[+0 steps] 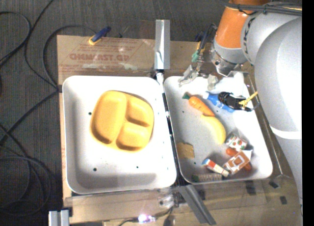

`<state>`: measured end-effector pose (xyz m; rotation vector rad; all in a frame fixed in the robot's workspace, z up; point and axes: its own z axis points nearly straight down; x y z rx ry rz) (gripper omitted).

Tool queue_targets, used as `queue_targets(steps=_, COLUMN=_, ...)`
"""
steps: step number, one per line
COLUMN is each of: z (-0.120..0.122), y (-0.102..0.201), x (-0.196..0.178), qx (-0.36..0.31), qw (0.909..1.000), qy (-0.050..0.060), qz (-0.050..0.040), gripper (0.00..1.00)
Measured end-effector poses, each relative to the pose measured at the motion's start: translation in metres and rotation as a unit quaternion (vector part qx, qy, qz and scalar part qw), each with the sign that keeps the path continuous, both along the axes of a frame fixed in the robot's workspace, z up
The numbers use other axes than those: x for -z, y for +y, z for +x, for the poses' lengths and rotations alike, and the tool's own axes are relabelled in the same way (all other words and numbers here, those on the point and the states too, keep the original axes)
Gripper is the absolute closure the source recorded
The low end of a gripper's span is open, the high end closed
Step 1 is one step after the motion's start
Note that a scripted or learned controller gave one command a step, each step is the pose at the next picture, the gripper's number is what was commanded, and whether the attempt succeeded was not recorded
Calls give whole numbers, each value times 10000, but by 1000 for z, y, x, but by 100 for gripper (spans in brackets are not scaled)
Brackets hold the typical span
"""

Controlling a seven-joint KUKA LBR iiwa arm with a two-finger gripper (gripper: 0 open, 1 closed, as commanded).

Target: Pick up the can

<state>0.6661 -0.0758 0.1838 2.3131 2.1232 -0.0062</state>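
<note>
The can (pixel 239 161) is, as best I can judge, the red-and-white thing lying on its side in the near right corner of the right bin (pixel 194 134). It is just beside a small white carton (pixel 237 144) with red and green print. The two are so small and crowded that I cannot be sure which is which, nor whether they touch. The gripper (pixel 192 74) hangs over the far left corner of that same bin, well apart from the can, with the carrot (pixel 198 104) and the banana (pixel 215 127) lying between. Nothing shows in its grasp, and how wide it stands cannot be told from this slant. The step in hand looks like the approach, with the grasp not yet begun. The next move calls for a traverse toward the near right corner, high enough to clear the banana. Then comes a descent with the gripper turned across the can's short width, clear of the carton and the marker-like stick (pixel 216 166) nearby. The bulk of the arm cuts off the bin's right rim, and a blue thing (pixel 214 97) past the carrot is partly covered and unreadable. The left bin (pixel 83 163) holds a yellow divided plate (pixel 123 120).
</note>
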Motion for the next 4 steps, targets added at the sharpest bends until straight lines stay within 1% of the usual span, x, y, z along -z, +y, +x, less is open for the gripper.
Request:
queue_targets(steps=1, z=-87, y=-44, x=95, qx=349, qw=9994, qy=-39, qz=14, gripper=0)
queue_targets(steps=2, z=-44, y=-20, x=95, qx=61, qw=10000, qy=-49, qz=1, gripper=0)
queue_targets(steps=3, z=-104, y=-36, x=95, qx=149, qw=9999, qy=-44, qz=9, gripper=0)
queue_targets(steps=4, z=-22, y=-36, x=96, qx=-22, qw=10000, qy=-46, qz=-3, gripper=0)
